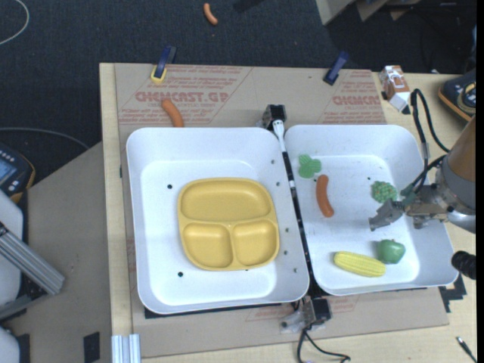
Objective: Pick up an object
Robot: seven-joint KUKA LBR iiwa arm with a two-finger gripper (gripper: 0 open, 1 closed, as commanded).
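The right bin (355, 146) holds several toy foods: a small green leafy piece (308, 166), an orange-red sausage (325, 195), a broccoli floret (383, 192), a green pepper (392, 251) and a yellow corn cob (359, 264). My gripper (387, 215) reaches in from the right, low over the bin floor between the broccoli and the green pepper. Its dark fingers point left, and nothing shows between them. The broccoli lies just above the fingers, the pepper just below.
The left bin (147, 203) holds a yellow divided plate (227, 222). A second orange sausage (173, 113) lies on the cardboard behind the left bin, with clamps (160, 66) along the back edge. Cables run beside the right bin's far corner.
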